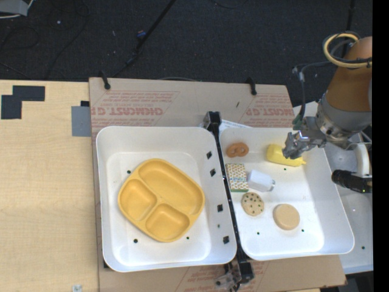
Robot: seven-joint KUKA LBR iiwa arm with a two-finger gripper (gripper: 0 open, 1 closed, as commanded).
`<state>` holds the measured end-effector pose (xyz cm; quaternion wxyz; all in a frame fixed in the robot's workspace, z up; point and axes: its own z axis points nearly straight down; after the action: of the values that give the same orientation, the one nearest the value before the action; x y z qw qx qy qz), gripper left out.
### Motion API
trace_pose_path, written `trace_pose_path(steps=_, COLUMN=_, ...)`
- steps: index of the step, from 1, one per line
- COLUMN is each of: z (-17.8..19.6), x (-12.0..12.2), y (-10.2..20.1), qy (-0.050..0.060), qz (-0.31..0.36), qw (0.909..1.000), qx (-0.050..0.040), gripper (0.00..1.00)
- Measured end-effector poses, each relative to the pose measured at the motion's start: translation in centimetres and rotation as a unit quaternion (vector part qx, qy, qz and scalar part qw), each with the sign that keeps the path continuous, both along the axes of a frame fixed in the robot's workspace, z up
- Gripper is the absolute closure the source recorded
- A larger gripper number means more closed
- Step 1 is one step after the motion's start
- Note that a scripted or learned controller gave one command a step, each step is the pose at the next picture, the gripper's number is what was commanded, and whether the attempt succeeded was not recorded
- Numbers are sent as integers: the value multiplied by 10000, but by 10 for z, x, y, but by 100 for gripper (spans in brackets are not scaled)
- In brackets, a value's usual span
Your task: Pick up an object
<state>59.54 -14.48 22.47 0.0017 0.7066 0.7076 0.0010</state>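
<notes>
Gripper low over right bin's far side, touching yellow object, can't tell whether anything is gripped; pretzel, cookie, round tan disc nearby; yellow divided plate in left bin.

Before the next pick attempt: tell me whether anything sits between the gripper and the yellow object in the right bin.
Nothing visible does. The gripper is right over the yellow object near the right bin's back edge. The pretzel, white block, cookie and tan disc lie off to the side.
</notes>
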Motion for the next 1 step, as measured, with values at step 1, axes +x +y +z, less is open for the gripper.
trace_pose_path(steps=1, z=20, x=0, y=-1, qy=18, qz=3, qw=10000, qx=5, gripper=100)
